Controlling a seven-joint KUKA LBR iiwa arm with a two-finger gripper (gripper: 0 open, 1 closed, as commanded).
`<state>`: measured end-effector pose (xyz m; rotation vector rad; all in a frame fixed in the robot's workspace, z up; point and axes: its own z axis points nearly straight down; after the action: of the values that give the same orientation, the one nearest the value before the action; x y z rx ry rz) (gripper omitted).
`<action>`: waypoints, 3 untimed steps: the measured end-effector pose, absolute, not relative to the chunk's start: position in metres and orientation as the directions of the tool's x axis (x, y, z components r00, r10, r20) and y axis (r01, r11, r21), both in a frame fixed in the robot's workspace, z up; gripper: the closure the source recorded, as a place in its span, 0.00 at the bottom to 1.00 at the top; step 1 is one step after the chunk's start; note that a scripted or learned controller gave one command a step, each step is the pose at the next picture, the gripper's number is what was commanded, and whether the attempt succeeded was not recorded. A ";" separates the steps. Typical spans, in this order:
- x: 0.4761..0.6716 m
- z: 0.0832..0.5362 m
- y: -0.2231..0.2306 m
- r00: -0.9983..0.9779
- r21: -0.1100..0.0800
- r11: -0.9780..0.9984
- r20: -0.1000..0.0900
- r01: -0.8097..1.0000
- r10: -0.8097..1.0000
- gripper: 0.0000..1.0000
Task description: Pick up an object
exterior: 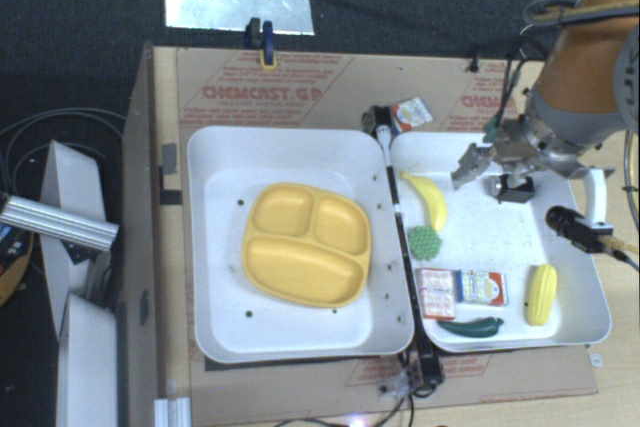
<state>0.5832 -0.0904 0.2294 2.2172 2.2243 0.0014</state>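
The arm (590, 65) is reaching in from the right and hanging its gripper (478, 165) over the back part of the right bin (580, 315), just beside the upper end of the banana (430, 200). Nothing is sitting between the fingers, and the view is too small and slanted to tell how far apart they are standing, so I cannot tell whether the jaws are parted or closed. By my reading the pick is not yet done: every candidate is lying on the bin floor. The banana is resting near the divider, with a green ball (424, 241) just below it; a flat printed card (462, 290) is lying toward the front, a dark green pepper (470, 326) just in front of that, and a corn cob (541, 293) standing well apart at the right. Left to do, I judge, is descending, closing on one item and lifting. The left bin (220, 215) is holding a yellow divided plate (305, 245). Both bins are sitting on a cardboard sheet (330, 80), with a small packet (410, 114) lying just behind them and cables (60, 130) trailing at the far left.
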 end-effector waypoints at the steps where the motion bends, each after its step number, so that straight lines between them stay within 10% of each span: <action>1: 0.626 0.148 -0.090 -0.004 -0.001 0.004 0.000 1.000 1.000 0.00; 3: 0.591 0.084 -0.084 -0.001 0.000 0.001 0.000 1.000 1.000 0.00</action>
<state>0.5913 -0.0841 0.0841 2.2210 2.2223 -0.0001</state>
